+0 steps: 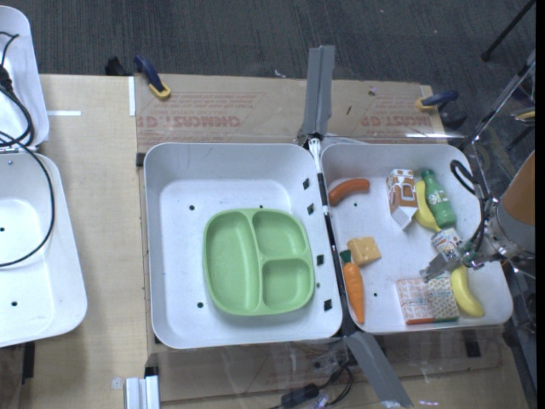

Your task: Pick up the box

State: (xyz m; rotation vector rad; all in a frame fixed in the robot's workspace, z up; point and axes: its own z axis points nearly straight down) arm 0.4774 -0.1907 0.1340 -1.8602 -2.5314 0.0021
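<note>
Two shallow white bins sit side by side on the counter [94,109]. The left bin [162,228] holds a green divided plate [258,262]. The right bin [375,313] holds the box [402,196], a small white and orange carton lying near the bin's far wall, touching a yellow banana [423,214] and just beside a green bottle [437,199]. Also there: a sausage [348,190], a carrot [353,291] along the near left wall, a tan sponge-like block [364,250], a flat patterned packet [427,300] and a second banana [466,291]. The end effector [450,258] sits low near the bin's right side, between packet and second banana, well apart from the box; whether it is open or closed I cannot tell.
</note>
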